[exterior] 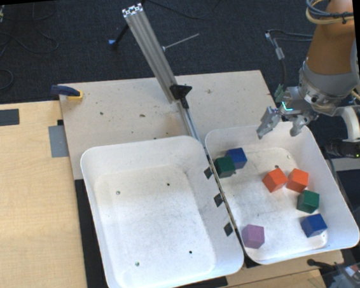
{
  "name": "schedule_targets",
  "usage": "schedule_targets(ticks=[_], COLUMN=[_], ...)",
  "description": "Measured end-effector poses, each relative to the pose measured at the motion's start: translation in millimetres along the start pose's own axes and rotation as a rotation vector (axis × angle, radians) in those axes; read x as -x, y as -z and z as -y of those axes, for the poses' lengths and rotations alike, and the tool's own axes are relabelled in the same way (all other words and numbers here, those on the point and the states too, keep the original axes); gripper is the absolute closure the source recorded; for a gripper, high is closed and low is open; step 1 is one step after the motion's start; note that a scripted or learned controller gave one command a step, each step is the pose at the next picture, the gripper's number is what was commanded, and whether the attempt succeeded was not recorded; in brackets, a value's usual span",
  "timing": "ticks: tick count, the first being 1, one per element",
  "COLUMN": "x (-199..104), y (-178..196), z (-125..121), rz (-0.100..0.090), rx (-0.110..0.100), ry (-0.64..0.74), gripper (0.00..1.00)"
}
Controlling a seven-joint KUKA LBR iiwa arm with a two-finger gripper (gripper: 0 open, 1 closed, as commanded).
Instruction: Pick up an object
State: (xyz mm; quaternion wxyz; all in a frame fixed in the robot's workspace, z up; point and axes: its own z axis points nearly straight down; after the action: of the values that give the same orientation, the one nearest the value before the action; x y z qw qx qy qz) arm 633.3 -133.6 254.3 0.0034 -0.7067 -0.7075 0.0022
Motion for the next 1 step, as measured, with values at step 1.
schedule_targets(ticks=[1], x=[0.0], y=[2.8], z=[-0.8], rz=[0.001], rx=[0.005], ry=[0.001], gripper=[0.00])
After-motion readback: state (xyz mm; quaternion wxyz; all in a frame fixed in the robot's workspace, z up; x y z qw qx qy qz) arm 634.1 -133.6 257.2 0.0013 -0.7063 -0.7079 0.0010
